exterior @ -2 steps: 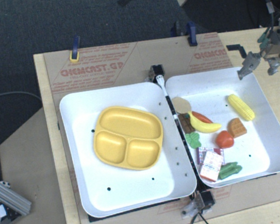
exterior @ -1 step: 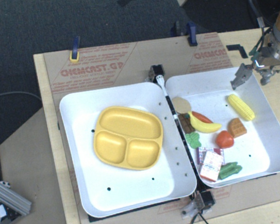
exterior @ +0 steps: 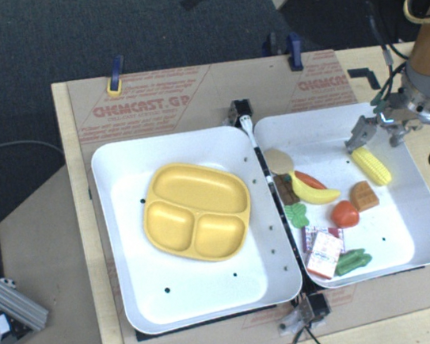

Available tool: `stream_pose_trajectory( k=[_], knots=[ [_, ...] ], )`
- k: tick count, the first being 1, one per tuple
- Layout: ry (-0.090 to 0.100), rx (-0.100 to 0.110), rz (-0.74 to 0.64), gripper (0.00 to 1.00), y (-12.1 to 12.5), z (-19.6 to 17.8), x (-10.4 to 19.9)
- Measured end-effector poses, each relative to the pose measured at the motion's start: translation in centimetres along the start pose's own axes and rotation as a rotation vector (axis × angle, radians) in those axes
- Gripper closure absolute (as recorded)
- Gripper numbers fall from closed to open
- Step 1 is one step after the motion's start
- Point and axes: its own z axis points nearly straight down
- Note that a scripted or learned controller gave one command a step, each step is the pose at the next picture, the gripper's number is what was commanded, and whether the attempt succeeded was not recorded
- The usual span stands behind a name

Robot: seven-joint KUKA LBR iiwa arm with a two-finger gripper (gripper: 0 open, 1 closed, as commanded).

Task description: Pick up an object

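My two-finger gripper (exterior: 377, 128) hovers over the right white bin (exterior: 422, 216), jaws spread open, holding nothing. The yellow plastic corn cob (exterior: 372, 165) lies just below my fingertips, near the brown bread-like block (exterior: 364, 195).

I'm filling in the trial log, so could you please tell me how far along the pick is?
Nothing looks picked yet: the corn cob, banana and tomato all lie in the right bin. In hand: the tool sits above the bin's far end, just beyond the corn, with nothing visible between its fingers. Left: closing on an object and lifting it.
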Motion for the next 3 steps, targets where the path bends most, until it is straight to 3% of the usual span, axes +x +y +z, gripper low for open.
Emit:
stream_pose_trajectory(
  k=[1, 2, 3],
  knots=[
    [0.001, 0.001, 0.001, 0.00, -0.7, 6.0, -0.3],
    [-0.001, -0.001, 0.000, 0.00, -0.7, 9.4, -0.2],
    [-0.001, -0.005, 0.000, 1.00, -0.6, 8.3, -0.2]
  ],
)
